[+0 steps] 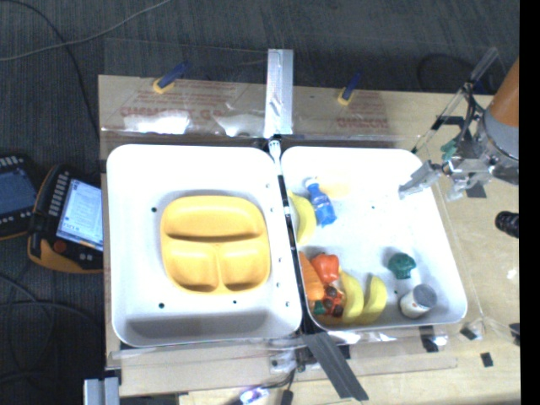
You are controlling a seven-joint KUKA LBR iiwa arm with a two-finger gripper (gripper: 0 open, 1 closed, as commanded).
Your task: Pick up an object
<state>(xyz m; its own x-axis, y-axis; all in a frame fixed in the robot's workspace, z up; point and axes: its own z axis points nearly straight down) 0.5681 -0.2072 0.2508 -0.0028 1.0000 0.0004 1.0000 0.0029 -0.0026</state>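
Camera view: claw [451,174] above right bin's [371,163] edge

We see an evenly lit scene, bright from overhead. The two white bins [126,226] wash out nearly to pure white, with faint grey shading along their inner walls. The yellow tray [215,243] shows soft sheen on its ridges. A clear plastic sheet [211,112] at the back catches pale glare. Shadows are short and soft. The picture is slightly soft and grainy; small things blur.
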